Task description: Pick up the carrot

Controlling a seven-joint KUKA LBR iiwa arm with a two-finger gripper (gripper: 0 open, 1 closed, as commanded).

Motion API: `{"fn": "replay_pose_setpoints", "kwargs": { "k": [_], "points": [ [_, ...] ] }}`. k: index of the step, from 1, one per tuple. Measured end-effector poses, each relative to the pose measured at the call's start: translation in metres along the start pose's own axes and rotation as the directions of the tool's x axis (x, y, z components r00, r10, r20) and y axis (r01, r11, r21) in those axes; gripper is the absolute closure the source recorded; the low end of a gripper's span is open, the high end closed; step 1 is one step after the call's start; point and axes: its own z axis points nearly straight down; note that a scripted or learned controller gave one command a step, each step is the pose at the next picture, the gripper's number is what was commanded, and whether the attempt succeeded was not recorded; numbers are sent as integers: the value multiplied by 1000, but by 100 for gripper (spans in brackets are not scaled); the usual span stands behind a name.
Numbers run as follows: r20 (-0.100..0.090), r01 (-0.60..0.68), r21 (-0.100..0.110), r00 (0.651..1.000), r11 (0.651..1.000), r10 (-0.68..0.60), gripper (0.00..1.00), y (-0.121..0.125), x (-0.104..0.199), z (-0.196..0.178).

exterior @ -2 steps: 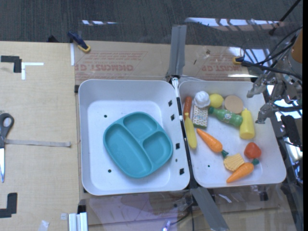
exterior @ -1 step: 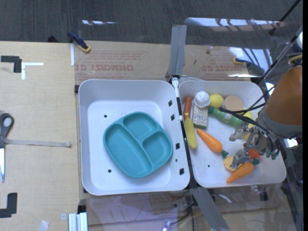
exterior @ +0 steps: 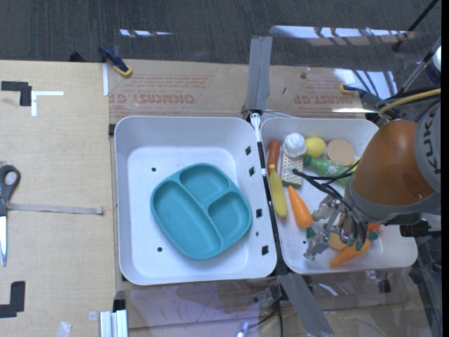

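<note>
Hand (exterior: 324, 236) low in the right bin (exterior: 393, 257), finger state indeterminate. Carrot (exterior: 299, 207) lies ungrasped beside it, centre-right of frame; pickup remains.

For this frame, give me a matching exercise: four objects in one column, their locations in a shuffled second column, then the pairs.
1. teal divided plastic plate
2. orange toy carrot
3. gripper
4. round tan disc

A. far corner of right bin
B. low in right bin, beside the carrot
C. left bin
D. right bin near the divider, by the yellow banana

Pairs: 1-C, 2-D, 3-B, 4-A
</note>
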Motion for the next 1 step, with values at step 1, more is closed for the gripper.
{"fn": "replay_pose_setpoints", "kwargs": {
  "k": [1],
  "points": [
    [0, 1, 1, 1000, 1000, -1, 0, 1, 1, 5]
  ]
}}
